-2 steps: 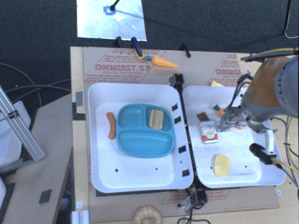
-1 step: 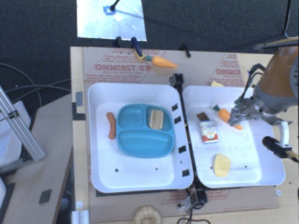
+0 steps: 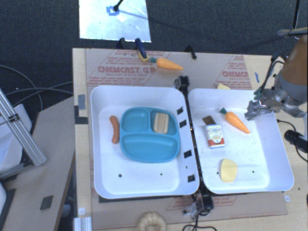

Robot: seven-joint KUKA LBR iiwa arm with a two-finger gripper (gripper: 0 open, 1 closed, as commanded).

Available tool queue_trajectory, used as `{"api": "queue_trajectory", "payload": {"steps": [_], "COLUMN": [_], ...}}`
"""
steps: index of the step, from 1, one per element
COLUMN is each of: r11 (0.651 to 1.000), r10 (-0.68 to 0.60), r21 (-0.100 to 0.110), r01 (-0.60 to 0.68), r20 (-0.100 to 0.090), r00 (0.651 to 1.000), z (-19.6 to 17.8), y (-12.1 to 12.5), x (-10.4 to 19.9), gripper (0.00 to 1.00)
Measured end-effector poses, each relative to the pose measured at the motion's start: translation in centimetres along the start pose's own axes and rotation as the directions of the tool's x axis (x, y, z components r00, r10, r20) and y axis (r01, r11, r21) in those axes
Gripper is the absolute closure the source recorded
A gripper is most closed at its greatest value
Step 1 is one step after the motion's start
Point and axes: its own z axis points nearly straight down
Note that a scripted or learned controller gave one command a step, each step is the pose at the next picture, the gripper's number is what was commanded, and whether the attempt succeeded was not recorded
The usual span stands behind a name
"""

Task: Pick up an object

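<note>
In the right bin (image 3: 269,177) lie an orange carrot (image 3: 236,121), a small red and white packet (image 3: 215,135) with a brown piece (image 3: 208,120) above it, and a pale yellow wedge (image 3: 228,170). My gripper (image 3: 253,111) hangs at the bin's upper right, just right of the carrot's thick end, and nothing shows between its fingers. The left bin (image 3: 103,129) holds a blue divided plate (image 3: 147,134) with a tan slice (image 3: 160,123) in one compartment, and a sausage (image 3: 114,129) beside the plate.
A second carrot (image 3: 167,64) lies on the cardboard behind the bins. A pale piece (image 3: 223,86) sits at the right bin's back rim. A black divider (image 3: 188,129) runs between the bins. A ring-shaped pastry (image 3: 152,221) rests at the front edge.
</note>
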Motion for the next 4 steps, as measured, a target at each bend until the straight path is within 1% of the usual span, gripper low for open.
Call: {"api": "queue_trajectory", "payload": {"steps": [1,2,3,4], "r11": [1.000,1.000,1.000,1.000], "r10": [0.000,-0.007,-0.007,-0.004], "r21": [0.006,0.007,0.005,0.005], "r01": [0.001,0.007,0.007,0.004], "r20": [-0.002,-0.004,-0.005,-0.003], "r00": [1.000,1.000,1.000,1.000], "z": [0.0,0.8,-0.8,-0.4], "y": [0.1,1.5,2.4,3.6], "x": [0.0,5.8,10.9,13.2], "gripper": [1.00,1.00,1.00,1.00]}}
